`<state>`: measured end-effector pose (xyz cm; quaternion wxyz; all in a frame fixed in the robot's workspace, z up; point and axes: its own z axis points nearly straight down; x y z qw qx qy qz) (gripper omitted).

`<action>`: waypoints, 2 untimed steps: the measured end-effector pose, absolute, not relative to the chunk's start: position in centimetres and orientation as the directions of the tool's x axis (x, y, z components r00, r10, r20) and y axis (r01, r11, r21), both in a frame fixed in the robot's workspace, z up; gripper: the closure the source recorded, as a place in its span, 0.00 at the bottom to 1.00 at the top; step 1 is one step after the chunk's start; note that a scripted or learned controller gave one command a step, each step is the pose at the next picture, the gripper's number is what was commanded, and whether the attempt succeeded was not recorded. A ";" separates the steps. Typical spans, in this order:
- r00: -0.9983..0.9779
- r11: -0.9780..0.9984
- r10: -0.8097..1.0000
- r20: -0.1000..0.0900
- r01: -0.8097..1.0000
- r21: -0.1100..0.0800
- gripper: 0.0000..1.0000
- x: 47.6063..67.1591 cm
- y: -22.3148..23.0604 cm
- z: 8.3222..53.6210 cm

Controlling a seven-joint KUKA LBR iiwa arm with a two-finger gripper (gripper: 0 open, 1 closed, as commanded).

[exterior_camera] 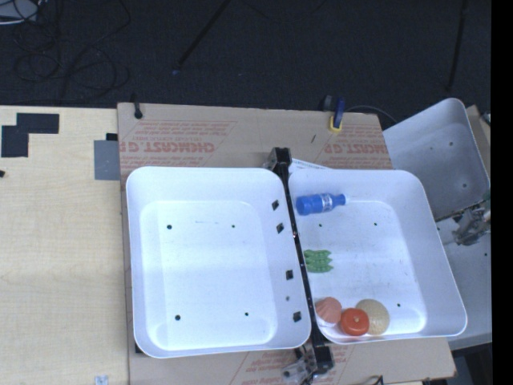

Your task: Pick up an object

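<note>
- Lying on its side, a blue bottle [321, 204] sits in the right bin [439, 239], close to the far end of the divider between the bins.
- A small green object [317, 261] rests nearer, just beside that divider.
- A pink disc [327, 309], a red round piece [354, 322] and a tan round piece [374, 314] cluster in the near corner, touching.
- The left bin [132, 239] lies alongside on cardboard [200, 139].
- Whether the gripper is open or closed cannot be told.

R bin [437, 239]: bottle [320, 204] at back, 3 discs [353, 318] front
</note>
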<state>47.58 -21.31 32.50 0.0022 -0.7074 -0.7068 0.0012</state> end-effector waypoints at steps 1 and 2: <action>-0.001 0.001 1.000 -0.001 1.000 0.001 1.00 47.6 -21.4 36.1; 0.000 0.000 1.000 0.000 1.000 -0.002 1.00 47.6 -21.3 35.4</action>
